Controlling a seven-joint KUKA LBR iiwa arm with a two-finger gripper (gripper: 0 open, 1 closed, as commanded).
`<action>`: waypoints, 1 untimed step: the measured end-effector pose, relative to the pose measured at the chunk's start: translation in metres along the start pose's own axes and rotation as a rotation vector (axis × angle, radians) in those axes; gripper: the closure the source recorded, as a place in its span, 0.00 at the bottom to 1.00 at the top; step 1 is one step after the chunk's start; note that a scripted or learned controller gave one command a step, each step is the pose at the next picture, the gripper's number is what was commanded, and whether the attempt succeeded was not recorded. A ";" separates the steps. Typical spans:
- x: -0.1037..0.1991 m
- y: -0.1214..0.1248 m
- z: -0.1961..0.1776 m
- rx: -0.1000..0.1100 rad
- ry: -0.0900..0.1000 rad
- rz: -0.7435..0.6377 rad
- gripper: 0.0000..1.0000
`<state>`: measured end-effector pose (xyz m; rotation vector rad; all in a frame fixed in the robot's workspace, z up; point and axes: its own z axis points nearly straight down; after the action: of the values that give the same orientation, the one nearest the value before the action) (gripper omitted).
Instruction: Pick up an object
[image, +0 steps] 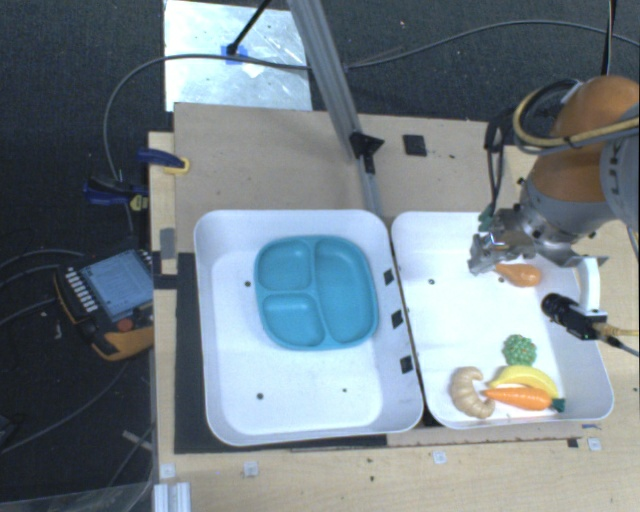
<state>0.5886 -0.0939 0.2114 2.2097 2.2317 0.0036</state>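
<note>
Hovering over right bin (440, 330), jaws (487, 255) sit just beside an orange item (519, 272); can't tell if open or shut. Broccoli (518, 349), banana (528, 378), carrot (520, 397) lie nr front corner.

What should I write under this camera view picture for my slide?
Robot gripper beside an orange toy in the right bin.

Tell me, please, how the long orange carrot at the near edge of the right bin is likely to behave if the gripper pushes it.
The long orange carrot looks rounded and tapered, so it may roll or pivot. It lies against the yellow banana and the tan croissant, so a push would probably shift them too. It looks like a smooth plastic toy, likely light and somewhat slippery.
</note>
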 end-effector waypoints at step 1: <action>0.047 -0.003 -0.004 0.002 0.000 0.002 1.00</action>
<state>0.5855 -0.0471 0.2155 2.2125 2.2305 0.0019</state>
